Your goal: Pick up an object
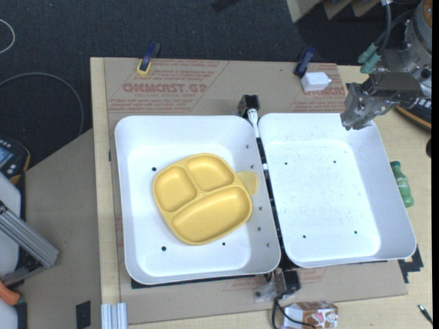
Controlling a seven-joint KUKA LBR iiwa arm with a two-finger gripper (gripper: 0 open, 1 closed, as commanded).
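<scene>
A yellow divided plate [202, 197] with three compartments lies in the left bin [137, 142], a little right of its middle. A small flat yellow piece [248, 181] lies against the plate's right edge. My gripper [356, 117] hangs over the far right corner of the right bin [329, 184], well away from the plate. Nothing shows between its fingers, which point down toward the bin's rim.
A white block [315, 81] and a blue clamp [304, 62] sit on the board behind the right bin. Another clamp [147, 58] stands at the back left. A green object [402, 183] lies right of the right bin. A black divider [260, 153] runs between the bins.
</scene>
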